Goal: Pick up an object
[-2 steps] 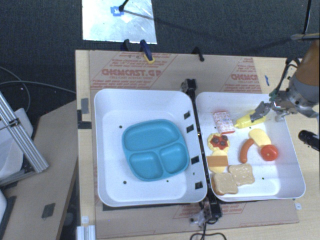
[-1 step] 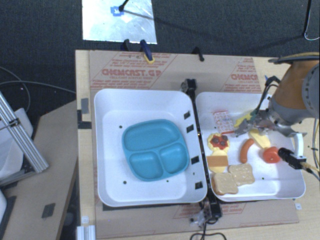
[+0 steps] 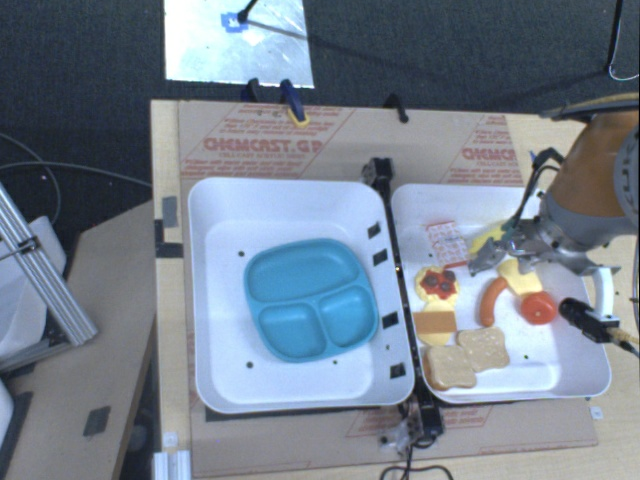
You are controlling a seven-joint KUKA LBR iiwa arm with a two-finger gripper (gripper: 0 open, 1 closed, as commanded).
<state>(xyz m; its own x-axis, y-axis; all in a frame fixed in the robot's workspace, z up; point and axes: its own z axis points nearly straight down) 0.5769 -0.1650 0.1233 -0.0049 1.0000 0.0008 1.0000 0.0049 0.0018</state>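
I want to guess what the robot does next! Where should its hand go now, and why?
Probably a short drop straight down. The gripper hangs over the right bin, at the toy food's upper edge, with a yellow piece and the orange sausage close below it. I can't see anything held yet, so lowering onto the nearest piece seems the likely next step.

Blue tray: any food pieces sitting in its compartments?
No. The blue tray lies bare in the left bin, while the toy food, such as the tomato, lies in the right bin.
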